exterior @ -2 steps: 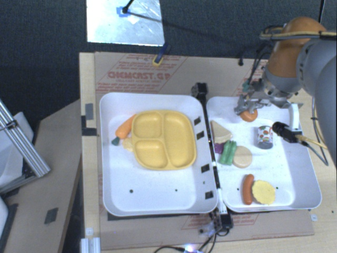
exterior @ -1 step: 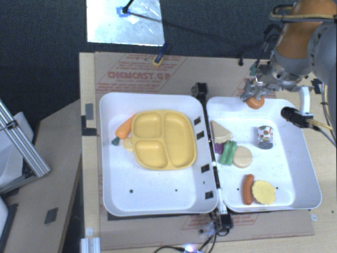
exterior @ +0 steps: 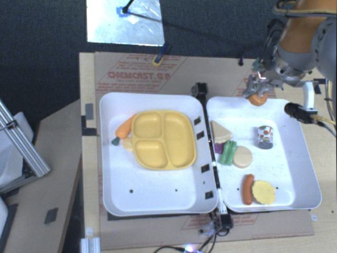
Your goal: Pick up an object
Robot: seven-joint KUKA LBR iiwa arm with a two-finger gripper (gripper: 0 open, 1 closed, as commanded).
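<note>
Hot dog (exterior: 247, 189) lies near; gripper (exterior: 257, 93) over right bin's (exterior: 303, 141) far rim, jaws pinching orange (exterior: 258, 99), apparently lifted clear.

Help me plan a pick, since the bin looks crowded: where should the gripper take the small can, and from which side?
Probably from above, across the round sides of the small can. It appears to lie tilted, with bare floor of the right bin around it.

Cardboard-topped bench (exterior: 89, 78) under two white bins (exterior: 113, 194)
</note>
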